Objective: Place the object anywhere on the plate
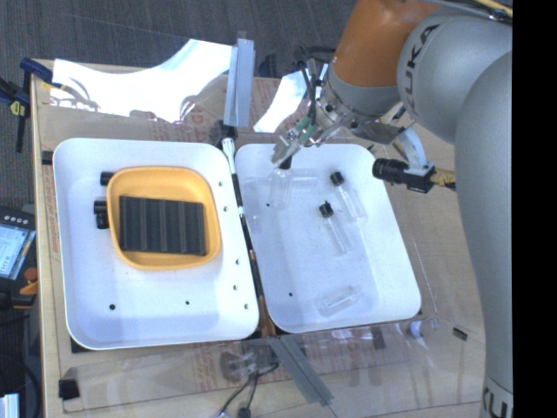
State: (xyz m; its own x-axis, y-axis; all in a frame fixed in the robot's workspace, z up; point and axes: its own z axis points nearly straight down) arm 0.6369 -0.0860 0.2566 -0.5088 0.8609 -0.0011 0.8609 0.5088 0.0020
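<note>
Hovering over the far left corner of the right white bin [396,259], my gripper [284,153] has a grip state I cannot tell, and the clear black-capped plastic tubes [341,233], well apart from the yellow plate [164,217], may slip or roll.

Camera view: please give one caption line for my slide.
KUKA arm's gripper hovers at the right bin's far edge above clear tubes; yellow plate sits in the left bin.
</note>
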